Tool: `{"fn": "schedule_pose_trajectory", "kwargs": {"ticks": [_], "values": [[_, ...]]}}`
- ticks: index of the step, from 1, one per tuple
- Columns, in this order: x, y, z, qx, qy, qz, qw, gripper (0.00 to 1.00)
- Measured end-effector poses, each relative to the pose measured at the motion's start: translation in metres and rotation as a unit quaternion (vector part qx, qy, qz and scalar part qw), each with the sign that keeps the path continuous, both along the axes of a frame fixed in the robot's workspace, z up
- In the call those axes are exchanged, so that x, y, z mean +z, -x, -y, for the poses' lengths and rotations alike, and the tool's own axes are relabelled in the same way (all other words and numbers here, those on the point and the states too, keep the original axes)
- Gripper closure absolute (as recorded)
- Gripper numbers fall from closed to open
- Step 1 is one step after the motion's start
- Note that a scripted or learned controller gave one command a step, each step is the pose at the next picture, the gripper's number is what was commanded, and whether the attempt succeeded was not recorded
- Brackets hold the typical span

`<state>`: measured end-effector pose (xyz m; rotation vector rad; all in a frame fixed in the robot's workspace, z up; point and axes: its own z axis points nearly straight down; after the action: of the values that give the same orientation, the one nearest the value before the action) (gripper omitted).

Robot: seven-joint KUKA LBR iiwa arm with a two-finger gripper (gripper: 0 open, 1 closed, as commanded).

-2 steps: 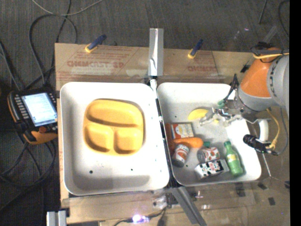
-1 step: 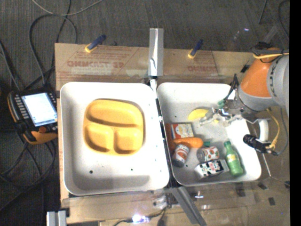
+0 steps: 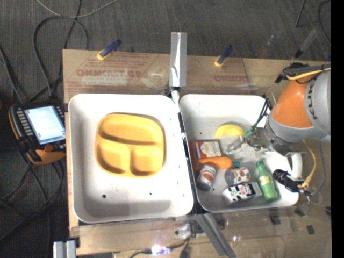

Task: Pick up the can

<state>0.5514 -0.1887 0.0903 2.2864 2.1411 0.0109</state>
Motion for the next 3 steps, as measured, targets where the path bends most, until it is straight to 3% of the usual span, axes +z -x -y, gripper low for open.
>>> {"fn": "schedule_pose_trajectory", "kwargs": {"ticks": [1, 2, 3], "values": [[0.000, 0.054, -0.021, -0.033, 0.0011, 0.001, 0.9994, 0.00], [0.009, 0.053, -0.023, -0.032, -0.0015, 0.001, 0.9995, 1.00], [0.093, 0.061, 0.021, -0.089, -0.0007, -0.008, 0.9960, 1.00]]}}
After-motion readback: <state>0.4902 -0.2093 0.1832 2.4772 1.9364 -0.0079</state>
